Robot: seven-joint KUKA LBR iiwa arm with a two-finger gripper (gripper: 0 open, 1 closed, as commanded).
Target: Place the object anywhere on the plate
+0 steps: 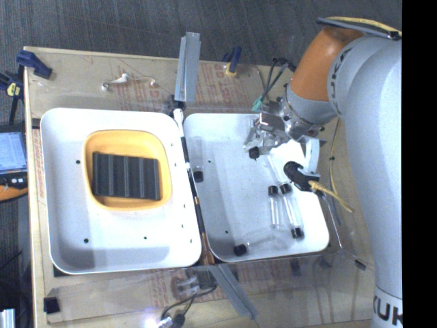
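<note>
Bright even overhead light, soft shadows, slight blur.

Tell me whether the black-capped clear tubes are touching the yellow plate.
Apart. The camera view shows the clear tubes lying in the right bin, while the yellow plate sits in the left bin, with the bins' rims between them.

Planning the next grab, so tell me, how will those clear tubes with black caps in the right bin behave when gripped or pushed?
The clear tubes look round and slim, so they would probably roll across the right bin if nudged. Their smooth, see-through walls suggest slippery, perhaps brittle, material. They seem light.
</note>
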